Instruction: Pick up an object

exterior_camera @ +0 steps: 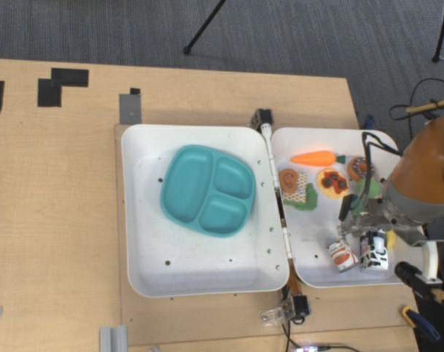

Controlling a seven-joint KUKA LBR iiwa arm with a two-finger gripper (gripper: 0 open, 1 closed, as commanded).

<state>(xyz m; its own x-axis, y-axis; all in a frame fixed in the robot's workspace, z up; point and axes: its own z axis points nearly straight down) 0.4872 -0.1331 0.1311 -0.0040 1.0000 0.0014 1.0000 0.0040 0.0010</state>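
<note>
Carefully now: the gripper (351, 249) hangs low over the right bin (310, 270), a small can (341, 256) just beside; its grip I cannot tell. Centre first.

A teal divided plate (208, 190) with three compartments lies in the left white bin (144, 270). The bin rests on a light wooden bench (53, 218). Black patches (60, 85) mark the bench's far left area. Grey carpet (133, 20) lies beyond the bench, crossed by a thin black stand leg (210, 18).
</note>
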